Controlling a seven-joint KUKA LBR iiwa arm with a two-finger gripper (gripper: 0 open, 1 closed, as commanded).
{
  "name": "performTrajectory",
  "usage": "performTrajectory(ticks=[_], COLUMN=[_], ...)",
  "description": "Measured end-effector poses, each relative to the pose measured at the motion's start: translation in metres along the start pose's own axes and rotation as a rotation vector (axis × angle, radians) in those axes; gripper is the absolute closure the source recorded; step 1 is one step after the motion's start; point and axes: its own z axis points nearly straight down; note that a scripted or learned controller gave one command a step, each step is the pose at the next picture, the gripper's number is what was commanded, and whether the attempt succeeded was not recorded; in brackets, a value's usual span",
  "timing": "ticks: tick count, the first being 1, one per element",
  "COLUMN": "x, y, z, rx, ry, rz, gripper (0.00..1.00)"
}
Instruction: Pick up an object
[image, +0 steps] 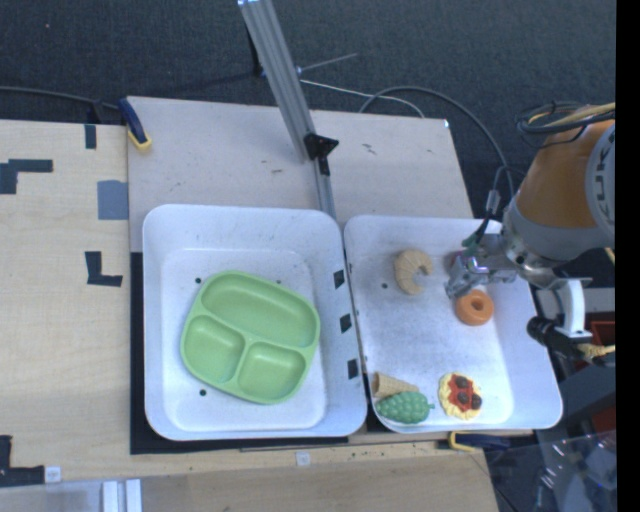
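The bench (250, 150) holds 2 white bins side by side. The left bin (160, 300) has a green plate (250, 337) in it, and the plate is split into 3 parts.

The right bin (530, 390) holds 4 toy foods. A tan bagel (411, 270) with a bite out of it lies near the top of the bin. An orange donut (474, 307) sits to the right of the bagel, a little lower down. At the bottom edge lies a green bunch of grapes (404, 406) with a small tan wedge (392, 384) just above it, touching it. A little pizza slice (460, 395) with red and yellow on top lies just right of the grapes.

The grey arm (560, 225) with its orange band comes in from the right. The gripper (466, 272) hangs low over the right bin, between the bagel and the donut. It is just above the donut and very close to it. The gripper looks dark and blurry, so it is not clear if it is open or closed, and nothing can be seen held in it. The donut rests on the floor of the bin
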Motion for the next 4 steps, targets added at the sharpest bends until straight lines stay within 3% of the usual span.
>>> performTrajectory(ticks=[1, 4], x=[0.0, 0.168], y=[0.001, -0.009], z=[-0.048, -0.049], rx=[0.0, 0.008], ry=[0.0, 0.002], rz=[-0.001, -0.007], gripper=[1.0, 1.0])
